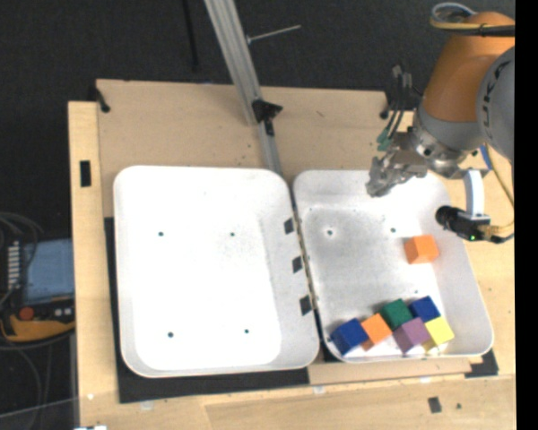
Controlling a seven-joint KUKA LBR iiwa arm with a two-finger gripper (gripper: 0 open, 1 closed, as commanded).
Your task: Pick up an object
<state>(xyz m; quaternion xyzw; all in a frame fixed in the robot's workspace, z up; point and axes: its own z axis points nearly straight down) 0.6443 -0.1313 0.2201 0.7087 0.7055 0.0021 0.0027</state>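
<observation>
Overhead, metal hand [382,183], finger spread seemingly unreadable, above speckled right bin [359,267]; matte orange cube [421,250] nearby.

Lighting: even, bright, coming from overhead; washing out the two shallow white plastic bins [202,267] almost to flat white, no hard glare spots. Shadows: soft and short, lying narrowly under the bins' near rims and beside the small coloured cubes [394,325]. Surroundings: falling off to dark around the pale wooden bench [179,119]. Focus: slightly soft throughout, blurring fine detail at the grey-and-orange arm's gripper [383,183]; mild graininess showing. Distortion: lines staying straight toward the edges.
</observation>
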